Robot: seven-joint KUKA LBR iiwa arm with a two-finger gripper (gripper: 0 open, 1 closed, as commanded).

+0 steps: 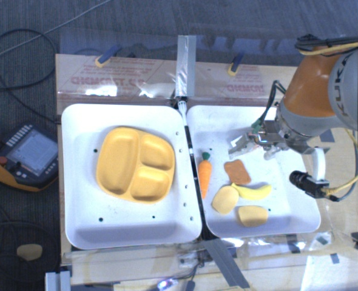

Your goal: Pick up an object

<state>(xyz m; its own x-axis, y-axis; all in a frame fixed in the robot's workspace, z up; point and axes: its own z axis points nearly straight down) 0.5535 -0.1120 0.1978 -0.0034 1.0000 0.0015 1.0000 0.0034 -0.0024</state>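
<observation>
My gripper [253, 148] hangs over the right bin [300, 223], open, with nothing between its fingers. Just below it lies a flat orange-brown piece [237, 172]. A toy carrot [204, 174] lies along the bin's left wall. Toward the front sit a yellow banana [254, 191], a pale yellow rounded piece [226, 199] and a yellow-orange block [252, 215]. None of them touches the gripper.
The left bin [76, 223] holds a yellow divided plate [136, 163]. A raised divider [191, 162] separates the two bins. A teach pendant [24, 157] and cables lie on the floor at the left. The arm's orange band [309, 93] stands over the right bin's back right.
</observation>
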